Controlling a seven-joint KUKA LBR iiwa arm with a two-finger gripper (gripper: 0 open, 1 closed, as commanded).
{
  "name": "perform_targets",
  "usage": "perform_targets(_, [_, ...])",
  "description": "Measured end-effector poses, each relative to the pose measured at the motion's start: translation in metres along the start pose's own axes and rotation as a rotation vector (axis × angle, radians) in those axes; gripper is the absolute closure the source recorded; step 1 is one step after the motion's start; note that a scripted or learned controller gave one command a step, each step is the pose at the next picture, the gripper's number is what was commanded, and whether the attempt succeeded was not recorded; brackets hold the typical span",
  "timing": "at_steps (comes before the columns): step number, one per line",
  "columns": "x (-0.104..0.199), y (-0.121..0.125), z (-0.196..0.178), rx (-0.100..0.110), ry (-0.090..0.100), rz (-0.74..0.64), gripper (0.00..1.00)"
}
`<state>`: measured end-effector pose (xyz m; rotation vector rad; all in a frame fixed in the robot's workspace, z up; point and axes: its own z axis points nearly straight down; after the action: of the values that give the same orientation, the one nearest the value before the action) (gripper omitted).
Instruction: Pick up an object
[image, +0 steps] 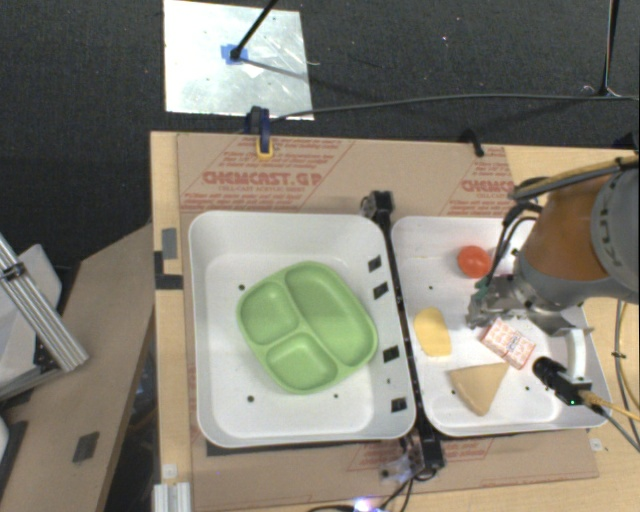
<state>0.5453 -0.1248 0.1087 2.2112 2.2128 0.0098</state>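
In the right bin (440, 415) lie a red ball (473, 261) at the back, a yellow rounded piece (432, 332) near the divider, a tan wedge (480, 386) at the front, and a small pink patterned card (507, 343). My gripper (487, 306) hangs low over the bin's middle, just left of and above the pink card and right of the yellow piece. The wrist hides the fingers.
The left bin (215, 330) holds a green divided plate (304, 325). Black clips sit along the divider (385, 290) between the bins. The arm's grey and orange body (580, 240) covers the right bin's far right side.
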Motion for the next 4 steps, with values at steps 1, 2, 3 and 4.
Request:
perform_targets(1, [-0.004,0.011,-0.049,0.008,0.004,-0.003,1.00])
perform_targets(2, [-0.001,0.016,-0.113,0.005,0.003,-0.004,1.00])
perform_targets(3, [-0.001,0.017,-0.112,0.011,0.005,-0.003,1.00])
perform_targets(4, [0.050,0.022,-0.108,0.012,0.007,-0.008,1.00])
